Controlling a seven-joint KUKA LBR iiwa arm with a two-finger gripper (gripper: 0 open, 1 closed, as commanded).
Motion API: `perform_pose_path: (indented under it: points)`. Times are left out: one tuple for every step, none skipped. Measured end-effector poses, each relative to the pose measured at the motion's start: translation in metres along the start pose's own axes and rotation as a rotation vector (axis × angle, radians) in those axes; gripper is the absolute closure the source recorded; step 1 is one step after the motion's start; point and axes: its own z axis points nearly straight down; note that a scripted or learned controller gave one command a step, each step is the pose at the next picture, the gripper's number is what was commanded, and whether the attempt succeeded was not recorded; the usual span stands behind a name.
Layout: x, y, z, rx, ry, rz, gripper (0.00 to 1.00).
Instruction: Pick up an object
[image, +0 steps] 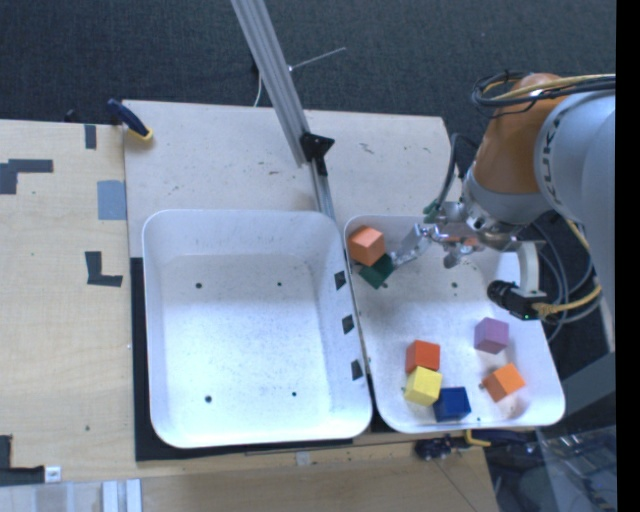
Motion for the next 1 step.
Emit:
perform_pose_path:
  points:
    - [-0.0005, 0.0073, 0.0573, -0.008, 0.002, 0.001, 0.00]
